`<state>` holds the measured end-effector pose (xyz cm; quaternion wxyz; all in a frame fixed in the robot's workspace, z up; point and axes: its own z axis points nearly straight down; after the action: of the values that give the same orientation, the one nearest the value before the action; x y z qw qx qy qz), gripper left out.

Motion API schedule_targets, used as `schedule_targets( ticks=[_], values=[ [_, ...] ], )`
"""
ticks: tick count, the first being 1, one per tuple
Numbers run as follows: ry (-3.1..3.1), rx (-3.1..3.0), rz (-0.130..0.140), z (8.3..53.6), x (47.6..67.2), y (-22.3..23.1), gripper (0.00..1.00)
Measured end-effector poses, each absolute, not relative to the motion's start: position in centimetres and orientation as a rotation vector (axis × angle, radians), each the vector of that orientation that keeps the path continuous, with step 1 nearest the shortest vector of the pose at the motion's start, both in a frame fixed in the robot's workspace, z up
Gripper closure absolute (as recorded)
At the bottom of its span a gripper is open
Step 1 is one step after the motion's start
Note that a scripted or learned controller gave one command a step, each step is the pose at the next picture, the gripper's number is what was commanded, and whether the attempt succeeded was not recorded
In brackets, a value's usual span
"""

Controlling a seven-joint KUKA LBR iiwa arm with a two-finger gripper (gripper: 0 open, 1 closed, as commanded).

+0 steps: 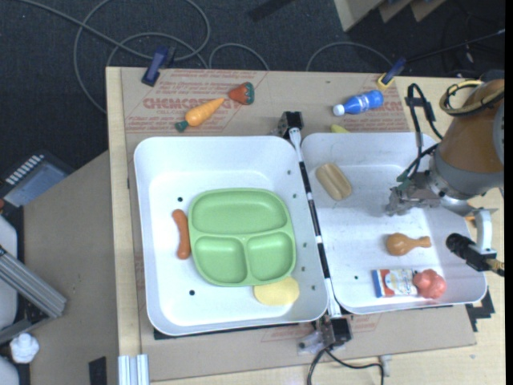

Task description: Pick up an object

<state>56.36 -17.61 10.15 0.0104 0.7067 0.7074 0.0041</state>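
End effector [398, 201] above right bin [361, 283], drumstick [407, 244] nearby

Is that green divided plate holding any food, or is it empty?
Empty. All three compartments of the green plate show bare green; the sausage and yellow piece lie beside it in the bin.
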Motion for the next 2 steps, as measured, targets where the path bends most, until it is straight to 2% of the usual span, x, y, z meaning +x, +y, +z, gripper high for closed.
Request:
schedule_targets(
  ticks=[1, 2],
  values=[
    [2.208, 2.206, 0.012, 10.1, 56.3, -17.6, 0.00],
    [2.219, 2.222, 0.000, 18.1, 50.3, -16.3, 0.00]
  ],
)
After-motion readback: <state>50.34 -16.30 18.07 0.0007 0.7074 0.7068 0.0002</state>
